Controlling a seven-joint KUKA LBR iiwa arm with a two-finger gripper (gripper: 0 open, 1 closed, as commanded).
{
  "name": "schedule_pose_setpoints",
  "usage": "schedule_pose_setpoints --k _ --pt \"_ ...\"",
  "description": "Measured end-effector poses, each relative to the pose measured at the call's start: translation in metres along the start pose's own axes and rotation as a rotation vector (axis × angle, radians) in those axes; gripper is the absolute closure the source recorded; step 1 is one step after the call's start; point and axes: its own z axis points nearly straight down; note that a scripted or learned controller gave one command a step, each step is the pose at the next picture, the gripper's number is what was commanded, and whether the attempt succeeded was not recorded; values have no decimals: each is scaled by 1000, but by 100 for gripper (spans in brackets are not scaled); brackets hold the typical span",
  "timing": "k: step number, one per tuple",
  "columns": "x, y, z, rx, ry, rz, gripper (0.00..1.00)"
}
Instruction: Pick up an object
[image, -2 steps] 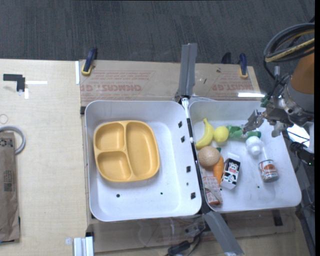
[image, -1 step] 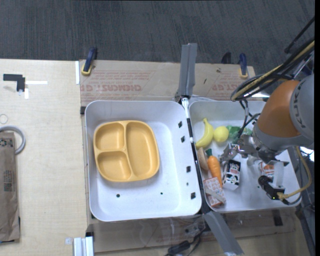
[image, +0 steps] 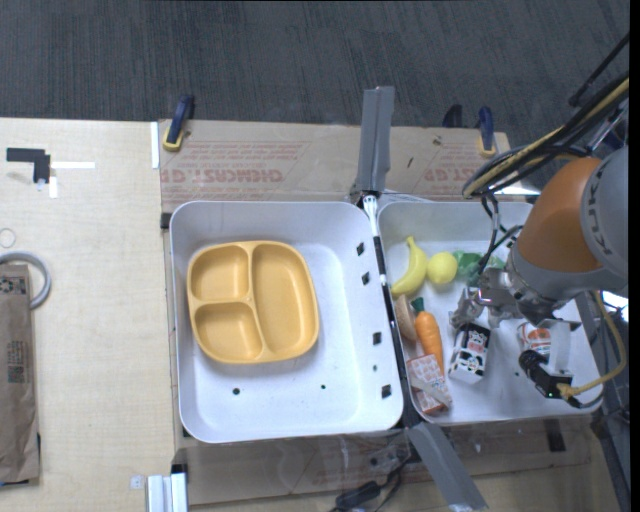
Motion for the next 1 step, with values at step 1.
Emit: schedule_pose_setpoints --k 1 --pt "80 42 -95 -6 -3 11 100"
